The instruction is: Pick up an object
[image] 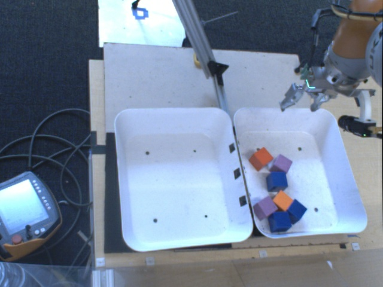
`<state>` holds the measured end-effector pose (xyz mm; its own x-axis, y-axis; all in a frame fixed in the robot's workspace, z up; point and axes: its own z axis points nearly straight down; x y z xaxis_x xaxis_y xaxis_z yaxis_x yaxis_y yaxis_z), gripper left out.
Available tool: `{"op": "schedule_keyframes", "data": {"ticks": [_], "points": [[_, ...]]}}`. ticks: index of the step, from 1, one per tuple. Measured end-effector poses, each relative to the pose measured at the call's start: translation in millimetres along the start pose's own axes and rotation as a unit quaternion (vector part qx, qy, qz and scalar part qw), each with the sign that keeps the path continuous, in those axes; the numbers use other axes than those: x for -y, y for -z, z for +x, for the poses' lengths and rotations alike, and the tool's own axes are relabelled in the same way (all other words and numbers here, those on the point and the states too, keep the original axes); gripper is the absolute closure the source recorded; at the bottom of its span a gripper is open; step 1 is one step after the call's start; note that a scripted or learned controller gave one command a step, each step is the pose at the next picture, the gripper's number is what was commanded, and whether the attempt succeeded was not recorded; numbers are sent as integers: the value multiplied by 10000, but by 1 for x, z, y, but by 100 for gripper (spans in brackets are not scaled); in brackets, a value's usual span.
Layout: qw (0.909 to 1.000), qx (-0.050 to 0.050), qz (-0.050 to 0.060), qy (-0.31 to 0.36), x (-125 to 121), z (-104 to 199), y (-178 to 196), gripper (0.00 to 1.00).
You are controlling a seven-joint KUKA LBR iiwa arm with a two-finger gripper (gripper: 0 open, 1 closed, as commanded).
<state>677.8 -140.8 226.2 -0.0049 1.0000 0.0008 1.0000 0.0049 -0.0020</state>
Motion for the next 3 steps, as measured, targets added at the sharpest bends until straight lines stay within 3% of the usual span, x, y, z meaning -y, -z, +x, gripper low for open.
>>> {"op": "schedule_keyframes", "data": {"ticks": [1,3], "points": [[10000,10,-19,5,-1,0,3,0],[10000,3,2,7,-8,3,-116,0]]}}
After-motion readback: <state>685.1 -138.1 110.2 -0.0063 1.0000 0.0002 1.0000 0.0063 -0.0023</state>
